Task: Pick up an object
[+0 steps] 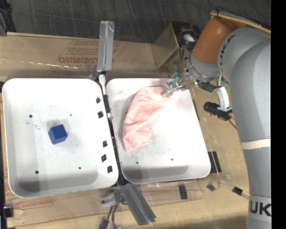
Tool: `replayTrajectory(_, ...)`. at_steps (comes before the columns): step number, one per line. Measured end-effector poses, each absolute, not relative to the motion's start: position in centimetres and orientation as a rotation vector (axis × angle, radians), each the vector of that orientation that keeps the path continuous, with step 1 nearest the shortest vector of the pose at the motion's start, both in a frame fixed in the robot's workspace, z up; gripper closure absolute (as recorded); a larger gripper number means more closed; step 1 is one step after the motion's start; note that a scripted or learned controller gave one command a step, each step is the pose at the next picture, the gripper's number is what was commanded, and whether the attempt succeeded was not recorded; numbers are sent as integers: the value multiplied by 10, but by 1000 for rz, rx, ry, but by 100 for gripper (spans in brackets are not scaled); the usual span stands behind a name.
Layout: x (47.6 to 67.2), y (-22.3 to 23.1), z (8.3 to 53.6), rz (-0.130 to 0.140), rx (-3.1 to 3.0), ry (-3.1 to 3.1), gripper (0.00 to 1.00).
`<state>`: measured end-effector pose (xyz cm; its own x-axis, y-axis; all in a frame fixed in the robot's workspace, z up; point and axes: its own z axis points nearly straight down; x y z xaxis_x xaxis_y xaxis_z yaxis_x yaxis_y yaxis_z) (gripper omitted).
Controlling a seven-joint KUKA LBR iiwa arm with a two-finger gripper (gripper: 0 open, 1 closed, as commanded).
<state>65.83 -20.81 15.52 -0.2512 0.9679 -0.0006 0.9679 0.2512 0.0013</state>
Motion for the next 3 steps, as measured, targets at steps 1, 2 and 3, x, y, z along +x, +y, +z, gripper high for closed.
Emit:
replayTrajectory(1,658,-208,155,1,1921,2485,0)
replayTrajectory(2,658,-172,93,0,1682,2653,0)
replayTrajectory(3,657,-117,93,-2,1510,2757,0)
